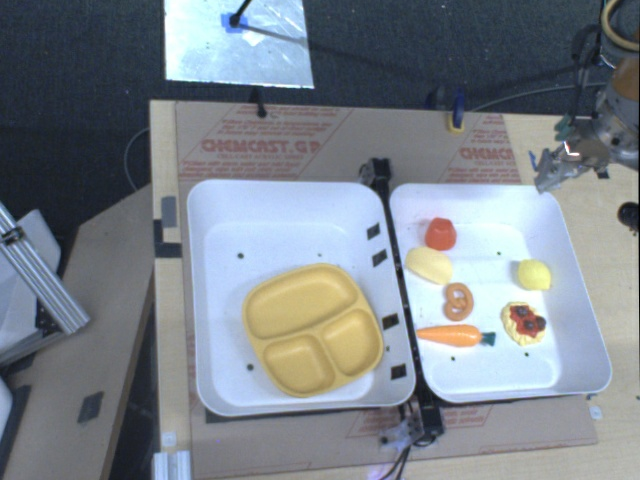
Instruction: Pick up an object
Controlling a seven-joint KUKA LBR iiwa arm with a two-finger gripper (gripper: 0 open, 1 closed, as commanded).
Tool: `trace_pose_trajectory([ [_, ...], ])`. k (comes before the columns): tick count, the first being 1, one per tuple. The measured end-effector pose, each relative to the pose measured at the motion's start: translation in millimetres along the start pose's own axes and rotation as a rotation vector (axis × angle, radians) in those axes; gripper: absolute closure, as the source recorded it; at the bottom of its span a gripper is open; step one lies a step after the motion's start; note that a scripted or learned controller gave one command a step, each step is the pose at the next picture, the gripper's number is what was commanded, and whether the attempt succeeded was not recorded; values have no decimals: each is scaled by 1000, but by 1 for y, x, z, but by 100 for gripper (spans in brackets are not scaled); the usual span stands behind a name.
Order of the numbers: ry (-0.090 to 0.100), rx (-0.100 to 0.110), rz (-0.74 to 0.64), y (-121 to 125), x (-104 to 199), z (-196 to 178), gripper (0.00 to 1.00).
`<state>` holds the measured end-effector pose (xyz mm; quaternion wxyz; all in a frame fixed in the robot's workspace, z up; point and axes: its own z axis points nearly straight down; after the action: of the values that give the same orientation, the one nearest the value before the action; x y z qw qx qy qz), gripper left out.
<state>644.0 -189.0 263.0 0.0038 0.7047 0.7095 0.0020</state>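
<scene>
The right bin (570, 268) holds several toy foods: a red cup-shaped piece (440, 234), a pale yellow piece (429, 265), a brown pretzel (458, 300), an orange carrot (455, 336), a yellow lemon (534, 274) and a small pizza-like piece (525, 322). My gripper (556, 166) hangs at the far right, above the bin's back right corner and apart from all the foods. Nothing is seen held in it.
A yellow divided tray (313, 328) lies in the left bin (230, 228). Black clips run along the wall between the two bins (385, 268). A shiny metal sheet (238, 28) lies behind the bench. A blue clamp (458, 108) stands at the back edge.
</scene>
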Motion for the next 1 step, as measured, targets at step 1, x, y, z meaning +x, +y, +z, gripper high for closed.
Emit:
trace_pose_trajectory([
  [1, 3, 4, -3, 10, 48, -3, 100],
])
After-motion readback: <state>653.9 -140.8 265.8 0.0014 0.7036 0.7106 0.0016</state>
